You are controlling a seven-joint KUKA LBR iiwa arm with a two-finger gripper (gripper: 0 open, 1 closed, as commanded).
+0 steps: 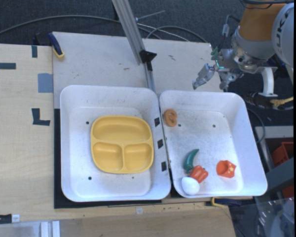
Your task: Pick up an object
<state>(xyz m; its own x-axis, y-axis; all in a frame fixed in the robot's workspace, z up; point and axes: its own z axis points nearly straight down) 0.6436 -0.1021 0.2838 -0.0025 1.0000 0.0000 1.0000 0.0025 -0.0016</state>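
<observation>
Well below the claw (209,78), an orange toy (226,168) lies in the right bin (237,132)

The grey, orange-banded arm (264,23) reaches in from the right, its hand (213,77) angled down-left.

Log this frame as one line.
gripper: above right bin far rim, holding nothing | right bin: donut, pepper | left bin: yellow tray

Single fixed overhead cam, angled down at a slant. Frames both shallow white plastic bins (69,132) side by side, plus the pale wooden bench (15,132) at left. Grey-and-orange arm (261,23) enters from upper right. Mid-range, whole workspace visible.
</observation>
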